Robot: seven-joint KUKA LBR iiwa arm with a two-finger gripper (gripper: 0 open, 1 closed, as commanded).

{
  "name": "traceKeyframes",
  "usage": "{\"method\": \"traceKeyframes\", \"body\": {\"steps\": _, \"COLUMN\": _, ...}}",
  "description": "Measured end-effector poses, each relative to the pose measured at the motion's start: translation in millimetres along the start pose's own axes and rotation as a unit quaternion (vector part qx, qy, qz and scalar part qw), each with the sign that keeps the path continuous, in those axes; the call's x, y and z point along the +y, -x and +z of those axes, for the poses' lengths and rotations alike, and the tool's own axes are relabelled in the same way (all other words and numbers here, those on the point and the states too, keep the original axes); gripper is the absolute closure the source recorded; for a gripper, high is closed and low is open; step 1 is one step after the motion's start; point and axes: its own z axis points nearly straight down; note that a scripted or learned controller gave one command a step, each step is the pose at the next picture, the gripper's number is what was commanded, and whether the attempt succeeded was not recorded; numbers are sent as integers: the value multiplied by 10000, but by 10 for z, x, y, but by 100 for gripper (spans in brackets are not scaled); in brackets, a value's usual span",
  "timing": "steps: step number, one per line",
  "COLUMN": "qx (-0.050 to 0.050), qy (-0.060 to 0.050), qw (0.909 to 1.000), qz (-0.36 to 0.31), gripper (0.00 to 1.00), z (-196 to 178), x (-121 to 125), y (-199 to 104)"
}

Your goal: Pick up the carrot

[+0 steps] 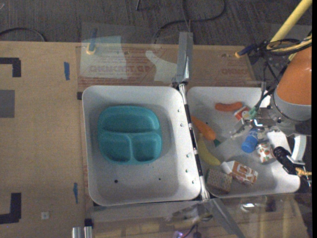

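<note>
The carrot (pixel 205 128) is orange with a dark green tip. It lies slantwise in the right bin (pixel 282 185), close to that bin's left wall. My gripper (pixel 246 126) hangs over the middle of the same bin, to the right of the carrot and apart from it. It sits just above a blue bottle (pixel 249 142). The grey arm with its orange band (pixel 297 78) comes in from the right and covers part of the bin's right side.
The right bin also holds an orange sausage-shaped piece (pixel 229 106), a yellow banana (pixel 208 155), a brown sponge (pixel 219 180), a small carton (pixel 243 171) and a printed can (pixel 264 152). The left bin (pixel 94 182) holds a teal divided plate (pixel 130 134).
</note>
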Motion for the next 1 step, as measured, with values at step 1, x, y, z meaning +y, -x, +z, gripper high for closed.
{"method": "traceKeyframes", "body": {"steps": 1, "qx": -6, "qy": 101, "qw": 9966, "qz": -822, "gripper": 0, "z": 790, "x": 470, "y": -323}}
